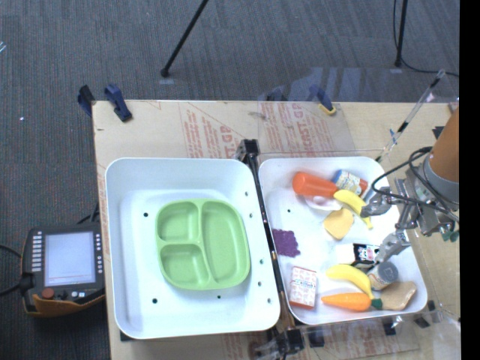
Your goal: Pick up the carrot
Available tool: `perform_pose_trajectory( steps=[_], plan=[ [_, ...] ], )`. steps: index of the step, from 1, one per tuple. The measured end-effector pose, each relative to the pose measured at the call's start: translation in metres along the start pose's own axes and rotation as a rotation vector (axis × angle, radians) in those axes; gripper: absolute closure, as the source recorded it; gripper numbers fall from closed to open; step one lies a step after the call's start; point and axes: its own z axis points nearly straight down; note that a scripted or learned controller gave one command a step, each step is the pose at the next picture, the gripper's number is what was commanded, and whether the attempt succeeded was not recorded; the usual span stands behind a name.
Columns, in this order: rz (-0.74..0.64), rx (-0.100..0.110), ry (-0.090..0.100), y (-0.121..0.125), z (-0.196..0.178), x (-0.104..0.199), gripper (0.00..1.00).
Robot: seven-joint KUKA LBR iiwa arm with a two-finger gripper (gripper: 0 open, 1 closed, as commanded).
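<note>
The carrot lay at the bin's near edge; our gripper hovered above, fingers apart, holding nothing.

Left bin, well left of the gripper, held a green three-compartment tray. Right bin, under and left of the gripper, held the clutter: an orange bottle up-left of it, a banana just left, a tan bread slice below that. Purple grapes sat further left. A second banana and a small red-and-white carton lay below-left. Handheld pendant sat on the floor, far left.
</note>
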Motion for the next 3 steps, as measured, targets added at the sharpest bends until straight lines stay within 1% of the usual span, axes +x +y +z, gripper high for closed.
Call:
perform_pose_trajectory(
  steps=[1, 2, 3],
  plan=[
    [0.057, -0.003, 0.006, 0.055, 0.069, -0.023, 0.0],
    [0.1, -0.001, 0.008, 0.069, 0.101, 0.057, 0.0],
    [0.093, -0.001, 0.003, 0.071, 0.09, 0.054, 1.0]
  ],
)
